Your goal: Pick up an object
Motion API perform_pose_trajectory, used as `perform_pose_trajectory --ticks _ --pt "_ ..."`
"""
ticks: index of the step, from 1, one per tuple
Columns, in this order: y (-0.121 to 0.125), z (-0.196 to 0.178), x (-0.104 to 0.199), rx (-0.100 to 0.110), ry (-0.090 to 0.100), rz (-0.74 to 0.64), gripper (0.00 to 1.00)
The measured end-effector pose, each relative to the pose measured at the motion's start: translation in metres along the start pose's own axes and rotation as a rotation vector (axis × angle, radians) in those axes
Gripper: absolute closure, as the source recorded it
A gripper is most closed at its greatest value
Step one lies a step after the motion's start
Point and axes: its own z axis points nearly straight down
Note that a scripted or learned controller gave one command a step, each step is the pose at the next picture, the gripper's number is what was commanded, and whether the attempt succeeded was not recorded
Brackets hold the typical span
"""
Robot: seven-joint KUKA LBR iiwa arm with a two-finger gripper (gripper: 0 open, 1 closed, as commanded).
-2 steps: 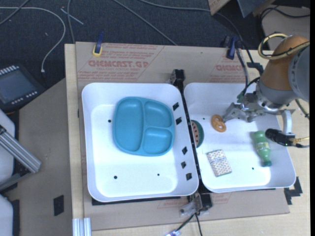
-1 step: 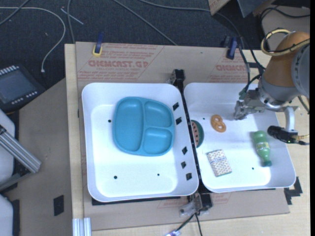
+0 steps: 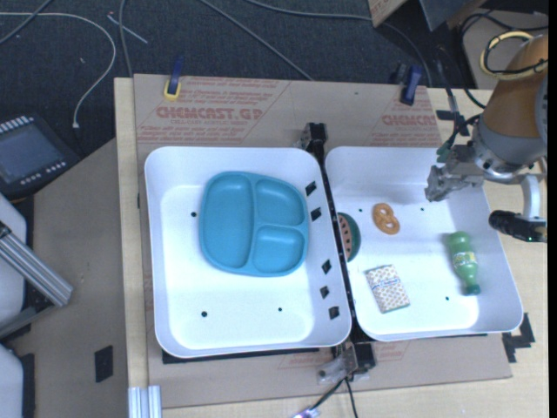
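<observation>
The right bin [image 3: 500, 259] holds four loose things, any of them a candidate for picking. Taking the pretzel-shaped brown piece [image 3: 385, 218] as the landmark: it lies near the middle of that bin's floor, apart from everything else. A dark round object with red and green on it [image 3: 349, 237] sits to its left, tight against the wall the two bins share. Below the pretzel lies a small patterned packet [image 3: 387, 287], flat and slightly turned. To the pretzel's lower right a green bottle [image 3: 464, 263] lies on its side near the bin's right wall.

The claw [image 3: 443, 184] hangs to the upper right of the pretzel, over the bin's back part, apart from all four things; whether it is spread or closed cannot be made out, and nothing shows in its hold. The arm's orange band [image 3: 518, 94] rises behind it.

Left of the pretzel, across the shared wall, the left bin [image 3: 174, 303] carries a blue divided plate [image 3: 254, 223]. Both bins rest on the tabletop [image 3: 130, 198].
</observation>
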Motion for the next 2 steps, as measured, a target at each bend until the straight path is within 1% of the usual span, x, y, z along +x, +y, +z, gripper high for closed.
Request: perform_pose_trajectory --ticks 1,2 --pt "0.008 -0.057 0.008 -0.003 0.0 -0.003 1.0" --pt "0.01 -0.109 0.008 -0.003 -0.001 -0.002 1.0"
